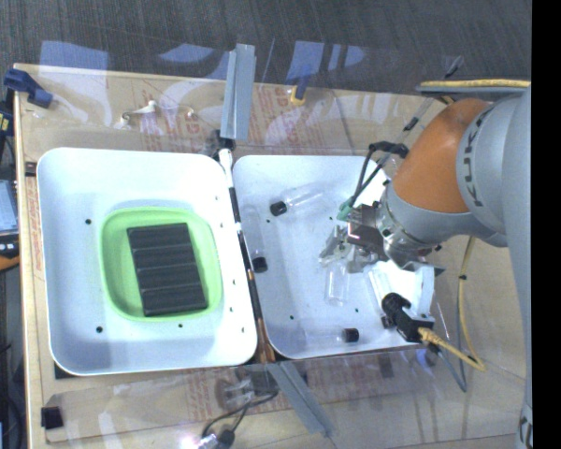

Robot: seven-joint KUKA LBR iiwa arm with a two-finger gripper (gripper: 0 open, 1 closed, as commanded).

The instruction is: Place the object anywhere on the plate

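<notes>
The green plate (115,279) sits in the left bin (65,185), left of centre in the frame, with a dark ribbed block (166,269) lying flat on it. The gripper (348,249) hangs low over the middle of the right bin (290,330), and whether it is open or closed cannot be told. Around it lie clear tube-like pieces: one with a black cap (294,201) toward the upper left of that bin, another (336,286) just below the gripper.
</notes>
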